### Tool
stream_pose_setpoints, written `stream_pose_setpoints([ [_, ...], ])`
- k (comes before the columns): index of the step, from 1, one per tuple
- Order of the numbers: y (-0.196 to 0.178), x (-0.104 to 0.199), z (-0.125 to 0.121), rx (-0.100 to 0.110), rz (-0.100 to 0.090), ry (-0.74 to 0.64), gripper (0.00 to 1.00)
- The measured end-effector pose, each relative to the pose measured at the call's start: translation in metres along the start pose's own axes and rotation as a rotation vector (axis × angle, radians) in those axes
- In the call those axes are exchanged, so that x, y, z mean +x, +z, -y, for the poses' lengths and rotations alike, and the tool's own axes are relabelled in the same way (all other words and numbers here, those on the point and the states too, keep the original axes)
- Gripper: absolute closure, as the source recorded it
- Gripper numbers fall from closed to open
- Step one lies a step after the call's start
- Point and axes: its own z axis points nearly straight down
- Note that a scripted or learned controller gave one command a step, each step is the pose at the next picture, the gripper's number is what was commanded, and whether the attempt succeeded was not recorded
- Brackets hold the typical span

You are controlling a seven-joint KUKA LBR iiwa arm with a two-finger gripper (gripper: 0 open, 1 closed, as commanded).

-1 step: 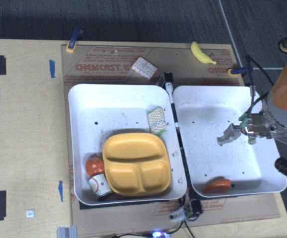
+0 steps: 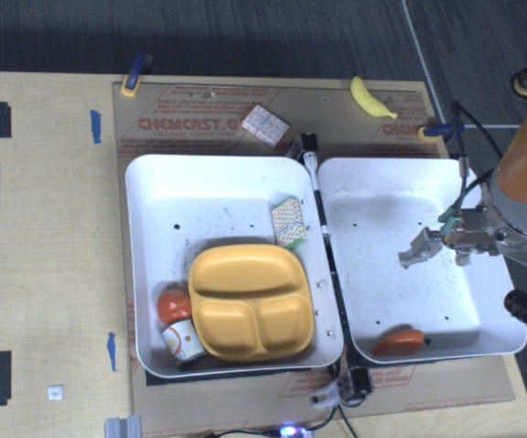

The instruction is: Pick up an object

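One reachable target in the right bin (image 2: 482, 336): an orange-red object (image 2: 398, 340) lying against the near wall. The gripper (image 2: 416, 249) hovers above the bin floor, well apart from it, nothing between its fingers; how far they are open I cannot tell. To do this well: shift toward the near wall, centre over the object, descend straight, keep clear of the wall, close only when the fingers straddle it. The arm (image 2: 519, 185) enters from the right, wrist low over the bin's right side, gripper pointing left.
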Motion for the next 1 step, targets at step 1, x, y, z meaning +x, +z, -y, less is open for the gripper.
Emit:
stream_pose_setpoints([
  [1,0.0572,-0.0559,0.007,0.0,0.0,0.001,0.0],
])
